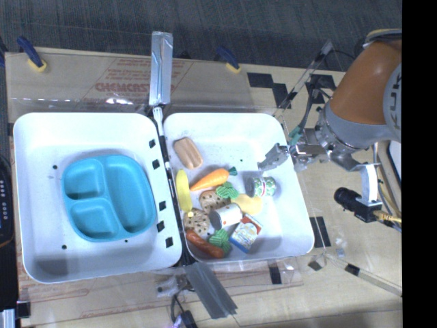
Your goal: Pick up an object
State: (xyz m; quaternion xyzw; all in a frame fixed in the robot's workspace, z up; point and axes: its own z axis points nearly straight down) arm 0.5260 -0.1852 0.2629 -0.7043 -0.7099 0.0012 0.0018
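Objects for picking are heaped in the lower left of the right bin (290, 210). One carrot (210, 178) is seen, orange with a green tip, and one bread roll (188, 152) lying apart near the bin's upper left. One banana (182, 190) is laid along the left wall. Two cookies (209, 200) are counted, though more may be hidden in the heap. One small can (262, 186) with a green label is noted; its writing is too small to be read. One small carton (244, 235) bears a printed label, likewise unreadable. One white cylinder (226, 216) is lodged between them.

One blue divided tray (107, 197) with three compartments is held in the left bin (34, 142). Faint red print is seen on the cardboard (123, 80) behind the bins; it cannot be read.

The gripper (273, 157) is placed over the right bin, just above the can and apart from it. Nothing is seen between its fingers, but whether they are spread or closed cannot be told.
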